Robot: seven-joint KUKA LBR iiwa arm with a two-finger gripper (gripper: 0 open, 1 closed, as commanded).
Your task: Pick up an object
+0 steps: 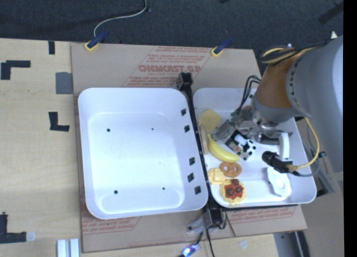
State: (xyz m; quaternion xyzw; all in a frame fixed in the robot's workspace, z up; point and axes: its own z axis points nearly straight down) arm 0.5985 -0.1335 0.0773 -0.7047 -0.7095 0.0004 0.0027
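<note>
The right bin (301, 197) holds a yellow banana (218, 150), a pale yellow piece (208, 120) behind it, a brown pretzel (230, 169), a small yellow piece (215, 176), a yellow toy with dark red spots (234, 191) and a white object (278, 182) at the right. My gripper (237, 139) hangs low over the middle of this bin, just right of the banana. Its grey wrist and orange band rise behind it to the right. I see nothing clearly held between its parts.
The left bin (89, 139) is a shallow white tray with a few dark specks. Both bins rest on a cardboard sheet (162, 66). A black divider with clips (192, 139) runs between the bins. A yellow cable (304, 164) loops by the arm.
</note>
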